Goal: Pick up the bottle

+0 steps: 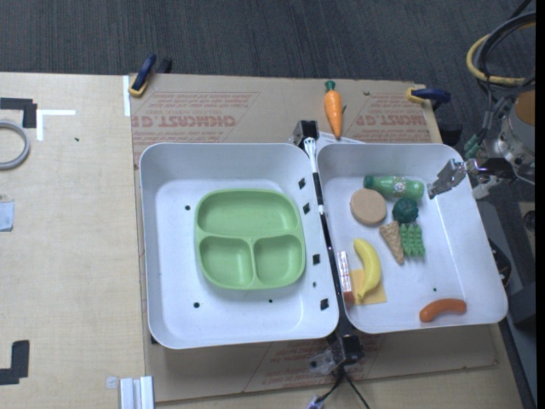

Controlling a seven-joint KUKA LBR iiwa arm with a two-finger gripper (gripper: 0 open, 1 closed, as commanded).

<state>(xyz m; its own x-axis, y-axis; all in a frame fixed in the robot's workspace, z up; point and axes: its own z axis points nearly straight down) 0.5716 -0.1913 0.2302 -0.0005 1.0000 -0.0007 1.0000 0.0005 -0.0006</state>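
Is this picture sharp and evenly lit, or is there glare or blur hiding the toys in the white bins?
In the camera view the lighting is soft and even: the white bins look bright but not washed out, and shadows are faint. The green bottle and banana read clearly, though small print is too fine to make out. The gripper at the right looks slightly soft.

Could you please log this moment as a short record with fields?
target: green bottle, lying on its side at the far end of the right bin
gripper: gripper over the right bin's far right edge, apart from the bottle
near bottle: tan round cookie, banana
left bin: left bin holds a green divided plate
outside bins: carrot on cardboard
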